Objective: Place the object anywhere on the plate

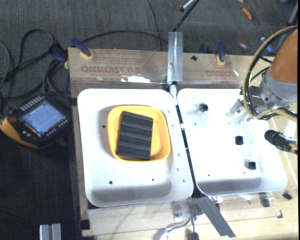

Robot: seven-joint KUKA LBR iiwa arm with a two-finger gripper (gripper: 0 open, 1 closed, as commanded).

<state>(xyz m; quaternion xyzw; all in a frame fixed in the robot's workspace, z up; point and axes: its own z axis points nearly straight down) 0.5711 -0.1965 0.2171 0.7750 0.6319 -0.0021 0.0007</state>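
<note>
Gripper (250, 134) sits over the right bin (215, 176), w/ transparent-looking fingers reaching down toward the bin floor; can't tell from this angle how they are set. Nothing visible between them. Arm (282, 74) comes in from the right edge, orange band above grey wrist, yellow and black cables looped alongside.

Small dark marks on right bin floor, approx. three, one near the top left and two near the gripper; too small to identify.

Block (135, 135), dark grey w/ ridges across its top, lies flat on the plate (162, 139). Plate is yellow, squarish, and sits in the left bin (95, 174), roughly centred. Block is within the plate rim, tilted slightly off square.

Bins are side by side, touching along the middle seam. Pendant (37, 121) w/ lit screen lies on the floor left of the bench, cables trailing.
</note>
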